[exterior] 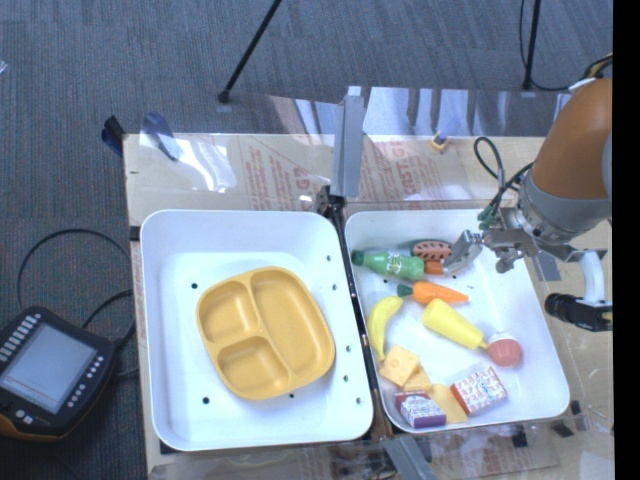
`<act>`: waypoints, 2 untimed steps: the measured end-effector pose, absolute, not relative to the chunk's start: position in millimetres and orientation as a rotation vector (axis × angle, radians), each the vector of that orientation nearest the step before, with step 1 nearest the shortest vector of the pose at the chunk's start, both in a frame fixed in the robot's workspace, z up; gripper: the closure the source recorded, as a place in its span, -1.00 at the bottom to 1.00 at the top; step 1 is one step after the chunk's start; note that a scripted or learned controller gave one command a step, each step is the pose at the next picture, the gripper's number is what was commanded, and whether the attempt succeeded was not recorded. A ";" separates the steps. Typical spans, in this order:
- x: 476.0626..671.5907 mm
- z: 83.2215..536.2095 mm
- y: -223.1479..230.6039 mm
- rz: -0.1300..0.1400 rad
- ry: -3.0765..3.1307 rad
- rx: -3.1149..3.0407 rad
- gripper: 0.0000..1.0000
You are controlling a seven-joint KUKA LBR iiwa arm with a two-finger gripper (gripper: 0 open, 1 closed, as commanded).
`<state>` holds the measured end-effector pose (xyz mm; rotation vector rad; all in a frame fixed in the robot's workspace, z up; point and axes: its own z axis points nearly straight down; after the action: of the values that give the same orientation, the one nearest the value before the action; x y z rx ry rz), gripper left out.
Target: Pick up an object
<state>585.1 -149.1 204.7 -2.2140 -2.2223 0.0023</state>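
Green bottle (391,263): likely target, lying on its side at the top left of the right bin (555,368), cap end toward the divider.
Gripper (462,253): low over the right bin's upper part, just beside the bottle's right end and the brown-orange piece (432,249); cannot tell if it touches either.
Jaws: cannot tell apart or together, metal parts blur into one shape; nothing seen between them.
Arm (575,158): grey with orange band, reaching in from the right, cut off at the frame edge.
Near the gripper: carrot (438,293) just below it, banana (383,320) lower left, yellow corn-like piece (452,324) with a pink end (505,351).
Further out: cheese wedge (400,365), two small boxes (418,409) (480,389) at the bin's bottom.
Left bin (170,268): holds a yellow divided plate (265,331), well apart from the gripper.
Risk 1: bottle and brown-orange piece lie touching, so a close could catch both or neither.
Risk 2: round bottle may roll away or squirt out, judged from its shape.
Risk 3: carrot close below, may get knocked on descent.
Hidden: fingertips, contact point, gripper height above the bin floor.
Unclear: what the brown-orange piece is; labels on the boxes too small.
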 end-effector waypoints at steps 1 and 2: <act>549.7 113.8 -144.5 0.005 -2.446 -1.955 -1.00; 519.7 85.1 -147.2 0.003 -2.448 -1.957 -1.00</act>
<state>519.7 -147.2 85.1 -1.9568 -2.4476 0.0033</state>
